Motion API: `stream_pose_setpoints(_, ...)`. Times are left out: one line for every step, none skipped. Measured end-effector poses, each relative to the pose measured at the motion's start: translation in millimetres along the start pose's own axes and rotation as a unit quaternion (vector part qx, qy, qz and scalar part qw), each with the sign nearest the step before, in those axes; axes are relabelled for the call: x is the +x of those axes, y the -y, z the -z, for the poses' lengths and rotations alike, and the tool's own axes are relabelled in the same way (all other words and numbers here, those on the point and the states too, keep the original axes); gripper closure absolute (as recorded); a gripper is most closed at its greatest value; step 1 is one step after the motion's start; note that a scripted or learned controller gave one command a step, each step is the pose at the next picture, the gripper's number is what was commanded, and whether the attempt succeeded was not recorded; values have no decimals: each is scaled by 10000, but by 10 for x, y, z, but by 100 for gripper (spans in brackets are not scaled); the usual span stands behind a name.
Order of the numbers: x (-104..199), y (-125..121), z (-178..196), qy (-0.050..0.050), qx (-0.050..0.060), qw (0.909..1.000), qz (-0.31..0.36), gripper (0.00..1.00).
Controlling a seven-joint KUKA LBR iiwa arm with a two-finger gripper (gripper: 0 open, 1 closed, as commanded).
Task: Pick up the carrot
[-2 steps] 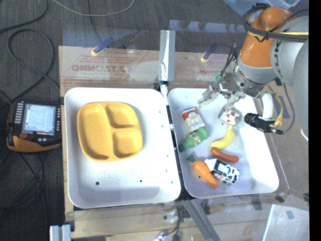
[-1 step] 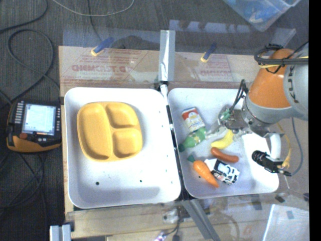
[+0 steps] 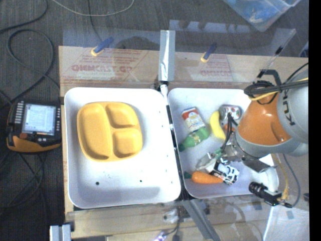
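The carrot (image 3: 204,177) lay flat near the front edge of the right bin (image 3: 176,134), its green-topped end toward the divider between the bins and its other end touching a small black-and-white object (image 3: 226,173). The gripper (image 3: 224,160) hung just above and behind that end of the carrot; whether the fingers were open or closed could not be determined, and nothing was visibly held between them. The arm (image 3: 268,124) covered the right portion of this bin. Open floor remained in the bin's rear left corner and along its left wall. A green bottle with a red and white label (image 3: 194,129), a yellow piece (image 3: 217,124) and a metallic item (image 3: 230,112) occupied the middle; the label text could not be read. The left bin (image 3: 120,185) held a yellow divided tray (image 3: 110,130), with bare floor along its front. Faded red print on the table (image 3: 103,68) behind the bins was illegible. A handheld pendant (image 3: 34,125) lay left of the table.
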State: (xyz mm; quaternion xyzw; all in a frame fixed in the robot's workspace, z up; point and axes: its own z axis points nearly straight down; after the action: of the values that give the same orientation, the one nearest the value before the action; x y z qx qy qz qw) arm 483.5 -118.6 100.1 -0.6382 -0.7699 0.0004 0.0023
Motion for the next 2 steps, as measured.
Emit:
stream_pose_setpoints(22,-65,-92,12,-100,9825,-1858,0)
stream_pose_setpoints(24,-76,-10,4,-97,9828,-1847,100)
